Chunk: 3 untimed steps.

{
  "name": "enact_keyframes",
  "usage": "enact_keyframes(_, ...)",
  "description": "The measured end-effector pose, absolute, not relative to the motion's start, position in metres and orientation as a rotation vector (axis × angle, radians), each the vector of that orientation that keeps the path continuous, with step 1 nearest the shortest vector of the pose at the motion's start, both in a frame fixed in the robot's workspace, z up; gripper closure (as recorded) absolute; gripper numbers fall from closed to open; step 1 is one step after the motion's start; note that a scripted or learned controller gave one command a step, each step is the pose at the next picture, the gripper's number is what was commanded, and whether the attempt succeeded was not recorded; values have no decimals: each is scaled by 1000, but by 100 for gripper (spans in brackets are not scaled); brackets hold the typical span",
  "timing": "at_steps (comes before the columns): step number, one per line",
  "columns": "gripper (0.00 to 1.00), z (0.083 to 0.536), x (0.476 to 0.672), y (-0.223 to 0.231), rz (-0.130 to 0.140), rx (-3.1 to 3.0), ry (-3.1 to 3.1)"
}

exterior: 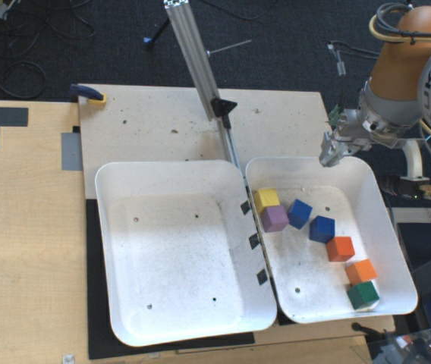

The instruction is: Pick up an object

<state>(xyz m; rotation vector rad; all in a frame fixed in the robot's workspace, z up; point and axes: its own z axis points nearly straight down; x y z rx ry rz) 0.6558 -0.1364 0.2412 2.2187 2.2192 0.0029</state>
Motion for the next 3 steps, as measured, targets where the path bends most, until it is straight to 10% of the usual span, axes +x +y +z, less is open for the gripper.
enact_keyframes(3, 100, 235, 611, -45, -3, 2222, 2230)
